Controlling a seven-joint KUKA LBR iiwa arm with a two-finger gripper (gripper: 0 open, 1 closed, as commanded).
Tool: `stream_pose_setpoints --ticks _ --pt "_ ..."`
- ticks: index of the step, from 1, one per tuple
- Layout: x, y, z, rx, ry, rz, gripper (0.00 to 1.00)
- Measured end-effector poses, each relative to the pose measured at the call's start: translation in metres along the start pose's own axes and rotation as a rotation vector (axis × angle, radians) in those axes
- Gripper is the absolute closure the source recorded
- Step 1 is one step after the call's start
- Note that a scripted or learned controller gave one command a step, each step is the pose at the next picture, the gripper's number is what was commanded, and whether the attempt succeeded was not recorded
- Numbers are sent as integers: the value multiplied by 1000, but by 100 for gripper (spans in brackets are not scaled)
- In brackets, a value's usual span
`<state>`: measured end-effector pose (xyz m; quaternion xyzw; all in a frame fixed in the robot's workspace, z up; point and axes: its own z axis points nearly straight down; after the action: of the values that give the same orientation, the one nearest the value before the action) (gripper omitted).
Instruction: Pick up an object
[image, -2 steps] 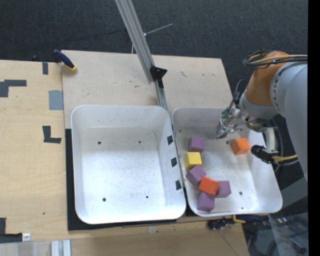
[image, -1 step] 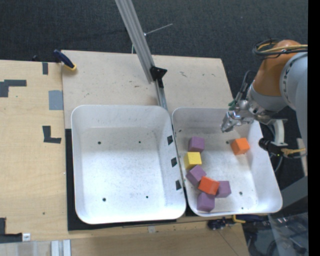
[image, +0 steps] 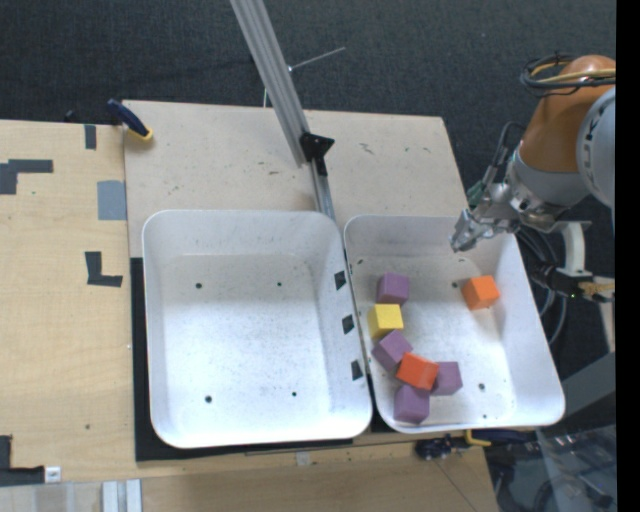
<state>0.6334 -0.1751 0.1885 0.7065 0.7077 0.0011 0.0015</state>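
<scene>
Purple, yellow and red blocks (image: 409, 360) cluster well left-below the gripper (image: 466, 238), whose opening I cannot tell, while the small orange cube (image: 481, 291) lies near, just below it.

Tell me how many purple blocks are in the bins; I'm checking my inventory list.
4, all in the right bin: one purple block above the yellow block, one below it, one right of the red-orange block, one nearest the front rim. The pile may hide more.

The claw (image: 468, 238) hangs over the right bin (image: 520, 330) near its far rim. An orange cube (image: 481, 291) lies at the claw's five o'clock; purple, yellow and orange blocks cluster at seven o'clock.
</scene>
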Motion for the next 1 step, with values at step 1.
stream_pose_setpoints --ticks 1 --pt "1 1 -43 0 0 0 100"
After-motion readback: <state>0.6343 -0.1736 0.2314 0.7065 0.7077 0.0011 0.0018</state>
